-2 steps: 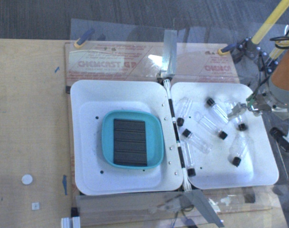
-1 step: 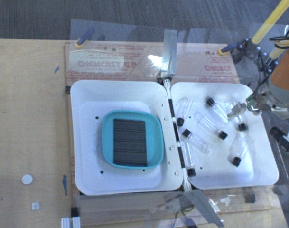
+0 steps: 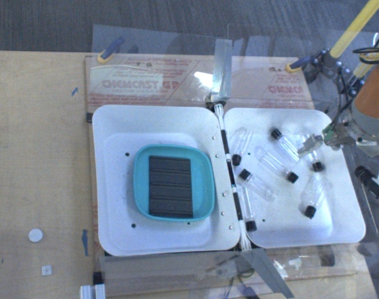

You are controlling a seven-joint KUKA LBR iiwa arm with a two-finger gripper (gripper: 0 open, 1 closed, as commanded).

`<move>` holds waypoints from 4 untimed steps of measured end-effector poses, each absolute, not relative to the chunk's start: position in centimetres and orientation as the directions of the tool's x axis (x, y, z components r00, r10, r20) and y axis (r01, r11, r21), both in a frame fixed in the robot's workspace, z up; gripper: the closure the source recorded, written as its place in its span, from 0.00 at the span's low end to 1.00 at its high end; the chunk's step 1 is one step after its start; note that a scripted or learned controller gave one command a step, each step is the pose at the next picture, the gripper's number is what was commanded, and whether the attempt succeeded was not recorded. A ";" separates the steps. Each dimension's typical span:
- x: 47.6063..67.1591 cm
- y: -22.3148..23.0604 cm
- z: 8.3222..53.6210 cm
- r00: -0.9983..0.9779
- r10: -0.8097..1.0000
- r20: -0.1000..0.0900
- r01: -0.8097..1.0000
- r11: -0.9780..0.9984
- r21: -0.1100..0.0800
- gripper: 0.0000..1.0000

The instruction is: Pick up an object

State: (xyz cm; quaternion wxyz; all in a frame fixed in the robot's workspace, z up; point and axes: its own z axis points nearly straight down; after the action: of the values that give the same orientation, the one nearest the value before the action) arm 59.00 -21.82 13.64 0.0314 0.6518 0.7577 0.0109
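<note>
Left bin (image 3: 108, 185): teal tray (image 3: 142, 192); right bin (image 3: 348, 220): clear vials (image 3: 282, 143).

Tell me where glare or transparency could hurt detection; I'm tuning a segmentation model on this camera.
Camera view: bright glare on the clear sheet behind the bins; the transparent vials nearly vanish against the white right bin, only their black caps reading clearly; the teal tray is crisp, evenly lit.
</note>
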 end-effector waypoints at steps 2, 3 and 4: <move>58.9 -21.9 13.6 -0.156 0.987 -0.034 0.986 0.158 0.056 0.00; 59.0 -21.8 13.6 -0.162 0.986 -0.035 0.985 0.164 0.058 0.00; 59.0 -21.8 13.6 -0.175 0.984 -0.036 0.983 0.176 0.057 0.00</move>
State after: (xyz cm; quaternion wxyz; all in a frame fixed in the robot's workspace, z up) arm 59.02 -21.84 13.61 0.0320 0.6416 0.7663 0.0104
